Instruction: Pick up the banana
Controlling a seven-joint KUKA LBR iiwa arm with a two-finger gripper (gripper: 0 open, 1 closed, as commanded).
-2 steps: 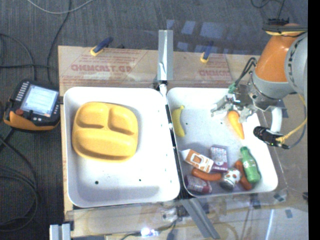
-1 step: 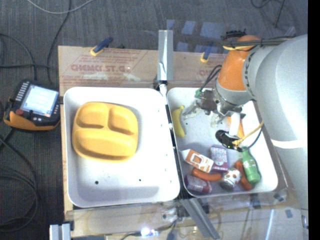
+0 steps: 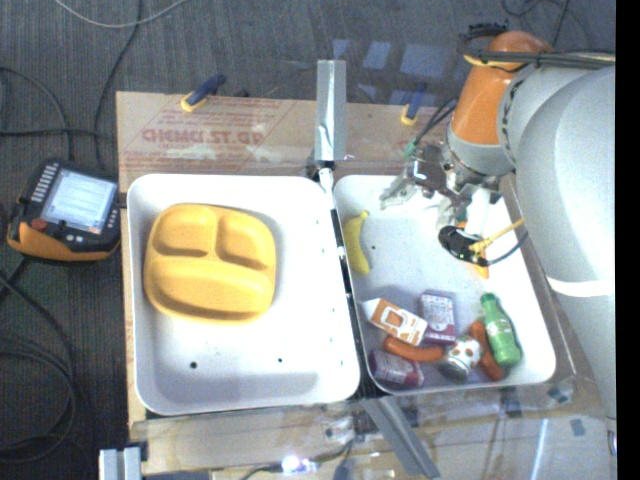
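The yellow banana (image 3: 355, 243) lies in the right bin (image 3: 415, 243), lengthwise against its left wall in the far half. My gripper (image 3: 424, 189) hangs over the far part of that bin, to the right of the banana and a little beyond it, apart from it. Its fingers stand open with nothing between them. The grey arm with the orange band (image 3: 484, 98) comes in from the upper right.
At the near end of the right bin lie an orange-and-white carton (image 3: 398, 320), a purple packet (image 3: 438, 314), a green bottle (image 3: 500, 331), a sausage (image 3: 412, 350) and a small can (image 3: 458, 359). In the left bin (image 3: 300, 363) rests a yellow divided plate (image 3: 212, 260).
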